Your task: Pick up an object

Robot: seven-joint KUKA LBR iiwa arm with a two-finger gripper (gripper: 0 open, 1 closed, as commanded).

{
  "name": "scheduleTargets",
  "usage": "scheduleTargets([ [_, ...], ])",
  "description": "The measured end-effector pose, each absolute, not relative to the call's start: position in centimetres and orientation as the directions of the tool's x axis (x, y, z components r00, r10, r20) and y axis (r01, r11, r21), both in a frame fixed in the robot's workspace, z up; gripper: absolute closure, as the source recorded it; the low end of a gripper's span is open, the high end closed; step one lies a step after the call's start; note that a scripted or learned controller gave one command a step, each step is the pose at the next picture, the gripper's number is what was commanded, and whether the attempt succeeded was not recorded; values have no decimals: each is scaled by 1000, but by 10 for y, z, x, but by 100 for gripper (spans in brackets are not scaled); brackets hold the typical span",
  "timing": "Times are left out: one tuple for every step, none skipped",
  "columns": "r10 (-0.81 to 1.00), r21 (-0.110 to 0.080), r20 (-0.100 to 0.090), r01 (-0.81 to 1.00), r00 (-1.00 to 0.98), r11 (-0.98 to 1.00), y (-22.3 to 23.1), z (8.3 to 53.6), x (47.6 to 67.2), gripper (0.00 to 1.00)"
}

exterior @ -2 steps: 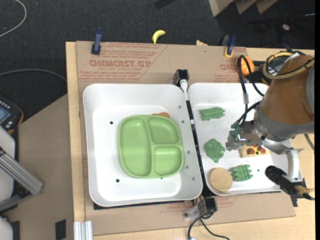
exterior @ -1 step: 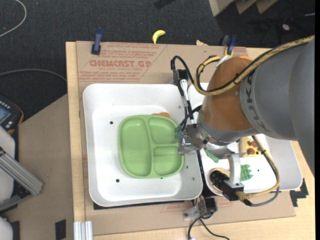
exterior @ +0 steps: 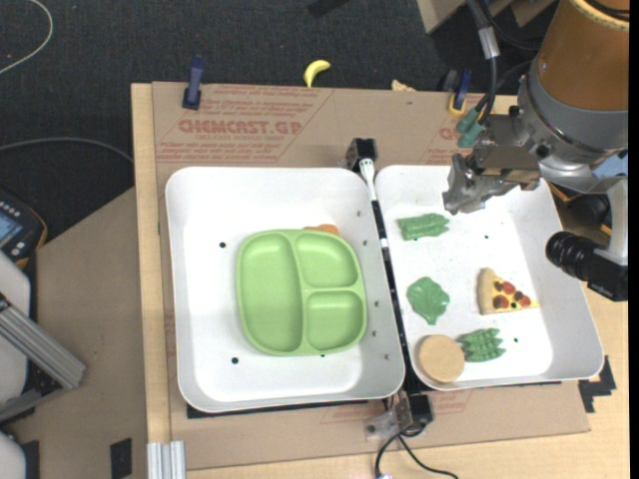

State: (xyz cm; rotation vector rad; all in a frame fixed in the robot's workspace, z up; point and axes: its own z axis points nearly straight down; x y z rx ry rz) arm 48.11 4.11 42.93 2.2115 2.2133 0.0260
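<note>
Overhead, gripper (exterior: 461, 200) near right bin's (exterior: 559, 367) far rim, above leafy green (exterior: 423, 227).

Lighting on my feed is even and bright from overhead. White bins (exterior: 200, 267) read slightly blown out, shadows soft. Focus decent centre-frame; arm (exterior: 589, 58) at top right looks blurred.

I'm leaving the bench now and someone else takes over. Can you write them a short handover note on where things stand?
Gripper: above the right bin, near its far-left corner, nothing seen in it.
Right bin: leafy green piece just beside the gripper, second green piece, pizza slice, round cookie, green beans.
Left bin: green divided plate.
Done: nothing picked yet.
Left: grasp and lift one thing.
</note>
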Motion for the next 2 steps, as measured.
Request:
scheduleTargets([
  [1000,12,2,1000,-3,3,69,505,480,100],
  [1000,-10,-2,1000,-1,1,88,411,478,100],
])
